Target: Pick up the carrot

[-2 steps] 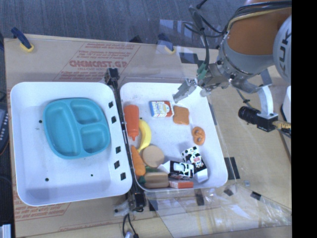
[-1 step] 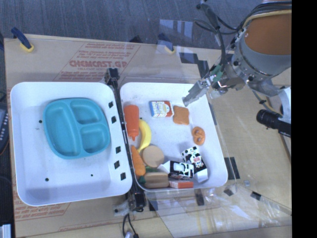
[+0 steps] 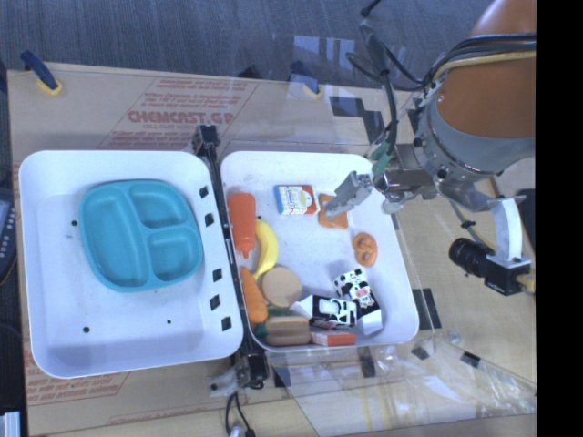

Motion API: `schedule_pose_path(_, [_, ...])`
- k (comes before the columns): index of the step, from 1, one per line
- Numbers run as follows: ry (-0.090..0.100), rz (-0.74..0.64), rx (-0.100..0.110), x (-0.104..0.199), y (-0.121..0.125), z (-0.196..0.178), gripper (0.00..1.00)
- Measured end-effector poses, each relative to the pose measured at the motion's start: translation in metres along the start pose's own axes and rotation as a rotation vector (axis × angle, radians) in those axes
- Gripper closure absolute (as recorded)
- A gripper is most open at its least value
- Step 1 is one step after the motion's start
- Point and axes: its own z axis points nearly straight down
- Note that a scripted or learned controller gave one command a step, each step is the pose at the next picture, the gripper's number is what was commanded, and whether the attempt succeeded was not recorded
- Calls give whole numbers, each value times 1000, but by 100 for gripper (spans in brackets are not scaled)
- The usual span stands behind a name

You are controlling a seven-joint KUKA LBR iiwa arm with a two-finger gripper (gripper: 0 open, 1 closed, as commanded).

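Here, my gripper (image 3: 342, 198) hovers, state unclear; carrot (image 3: 254, 296) at seven o'clock, wedged against the banana (image 3: 266, 247), risks slipping.

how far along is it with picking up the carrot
Nothing looks done yet: the carrot lies in the right bin, against its left wall below the banana. In hand: the end effector sits over the bin's upper right, near the small milk carton, nowhere near the carrot. Left to do: cross to the bin's left side, come down on the carrot, grip it and lift it.
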Motion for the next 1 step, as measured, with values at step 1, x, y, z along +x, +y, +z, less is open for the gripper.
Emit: schedule_pose_path(1, [1, -121, -8, 29, 26, 2, 0])
